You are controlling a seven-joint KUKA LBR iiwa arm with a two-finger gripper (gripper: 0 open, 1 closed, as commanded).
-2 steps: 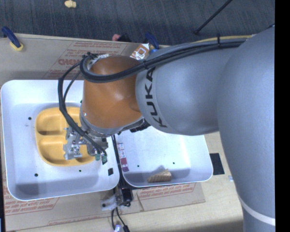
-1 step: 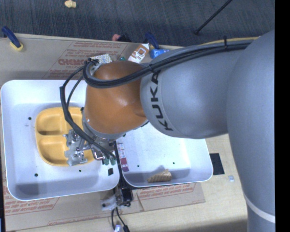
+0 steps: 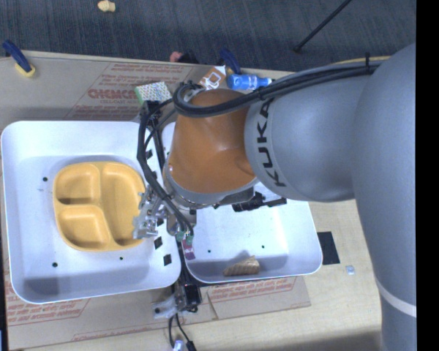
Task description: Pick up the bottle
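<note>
At the near edge, a small bracket with cables [image 3: 178, 302] sits where the two white bins meet, probably fixed there to keep them from sliding apart. In the right bin [image 3: 307, 251] a small brown wedge [image 3: 241, 267] lies against the near wall. The claw [image 3: 149, 222] hangs low over the seam between the bins, at the right rim of the left bin [image 3: 14, 196] and just beside a yellow divided tray [image 3: 99, 205]. From this angle it is not possible to tell whether the claw is open or closed, and nothing can be seen in it.

Above it the orange band [image 3: 205, 148] and the grey arm [image 3: 329, 123] cover most of the right bin; the arm reads "KUKA" in black. Beyond the arm, at the far edge of the right bin, a blue and clear thing [image 3: 243, 82] pokes out; this is likely the bottle, well apart from the claw, though most of it is hidden.

The bins rest on cardboard [image 3: 95, 86] printed in red, "CHEMC" legible, the rest too small. A blue clamp [image 3: 18, 57] pins its far corner, seemingly to hold it still
</note>
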